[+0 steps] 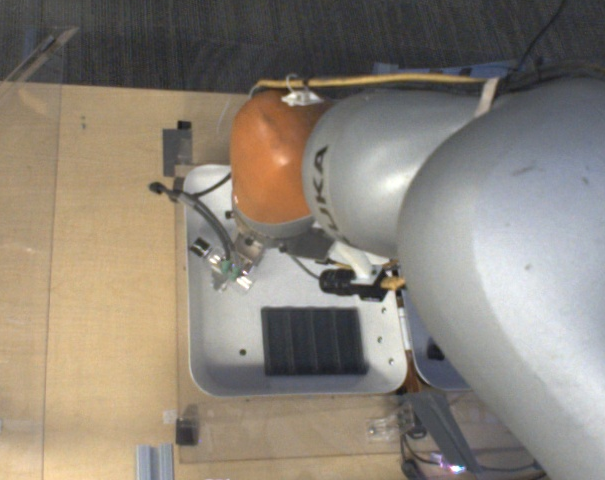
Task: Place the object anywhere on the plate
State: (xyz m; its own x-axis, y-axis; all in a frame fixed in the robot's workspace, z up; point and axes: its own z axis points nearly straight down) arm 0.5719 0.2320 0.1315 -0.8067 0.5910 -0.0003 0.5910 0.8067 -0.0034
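The tool [229, 266] hangs low over the far left part of a white bin [217, 368], close to its left wall. From where I stand its tip is a small tangle of pale, glinting metal with a hint of green. Whether it is spread or pressed together I cannot tell, nor whether anything sits in it. A thin black cable [196, 206] loops from the wrist out over the bin's edge.

Just above the tool is the orange band [267, 163], and behind that the grey arm [402, 188] swells to the right and covers most of the scene. A yellow cable [402, 80] runs along its top.

Just beyond the tool, in the bin's far corner, a white rounded rim [206, 181] peeks out from under the arm. It may be the plate, though too little shows to be sure.

A black ribbed block [313, 340] lies flat on the bin floor near the front wall, well apart from the tool and from that white rim. Nothing is touching it.

To the right, a corner of the second bin [437, 373] shows below the arm. Both bins rest on a pale wooden table [92, 268], with a small black bracket [182, 143] at the first bin's far left corner and another [186, 430] at its near one
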